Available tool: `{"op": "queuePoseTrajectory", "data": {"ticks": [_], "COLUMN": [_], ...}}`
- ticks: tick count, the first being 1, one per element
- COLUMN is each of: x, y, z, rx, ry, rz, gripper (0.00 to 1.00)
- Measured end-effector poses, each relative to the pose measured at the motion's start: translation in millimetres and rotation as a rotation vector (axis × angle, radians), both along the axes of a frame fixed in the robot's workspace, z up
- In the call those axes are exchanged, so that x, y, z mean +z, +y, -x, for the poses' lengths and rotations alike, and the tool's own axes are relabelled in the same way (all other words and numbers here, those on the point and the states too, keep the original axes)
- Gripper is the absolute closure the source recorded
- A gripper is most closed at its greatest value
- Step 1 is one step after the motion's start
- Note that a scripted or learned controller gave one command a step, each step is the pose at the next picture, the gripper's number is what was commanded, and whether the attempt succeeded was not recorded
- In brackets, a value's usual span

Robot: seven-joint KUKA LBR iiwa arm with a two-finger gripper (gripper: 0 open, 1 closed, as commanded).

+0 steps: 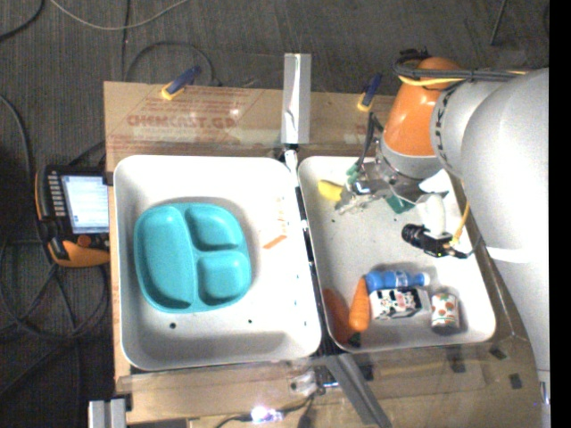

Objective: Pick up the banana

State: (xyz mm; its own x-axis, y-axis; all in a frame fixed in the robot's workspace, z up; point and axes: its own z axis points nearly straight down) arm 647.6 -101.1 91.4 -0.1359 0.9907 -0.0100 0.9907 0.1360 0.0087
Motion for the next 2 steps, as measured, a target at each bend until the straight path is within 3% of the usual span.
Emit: {"op": "queuePoseTrajectory", "data": {"ticks": [1, 2], "x": [-1.4, 92.9], "y": [3.6, 9.9], "z": [-0.2, -5.7], "rx": [0.003, 0.027], "ry": [0.000, 0.009], "rz": [-0.004, -0.008], "gripper": [0.00, 0.00]}}
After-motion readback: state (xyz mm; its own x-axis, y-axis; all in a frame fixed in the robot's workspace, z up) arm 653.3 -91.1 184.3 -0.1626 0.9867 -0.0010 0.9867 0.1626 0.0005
